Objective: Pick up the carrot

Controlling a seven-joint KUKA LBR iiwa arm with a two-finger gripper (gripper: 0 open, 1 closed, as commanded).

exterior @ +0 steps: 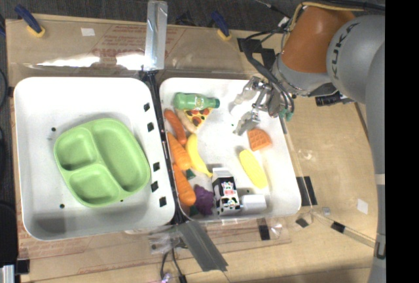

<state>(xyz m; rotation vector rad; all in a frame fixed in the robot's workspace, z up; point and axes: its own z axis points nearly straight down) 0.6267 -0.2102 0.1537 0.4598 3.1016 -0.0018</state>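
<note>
The carrot (pixel 181 171) is a long orange piece lying along the left wall of the right bin (pixel 285 164), running from mid-bin toward the front. My gripper (pixel 243 114) hangs over the upper right part of that bin, well to the right of the carrot. Its fingers (pixel 237 100) are spread open with nothing between them. The arm, with its orange band (pixel 313 39), reaches in from the upper right.
The right bin also holds a green bottle (pixel 194 101), a pizza slice (pixel 196 117), a banana (pixel 196 156), a corn cob (pixel 253 168), an orange wedge (pixel 260 139), purple grapes (pixel 203 198) and a small milk carton (pixel 226 191). A green divided plate (pixel 100 160) sits in the left bin (pixel 29 118).
</note>
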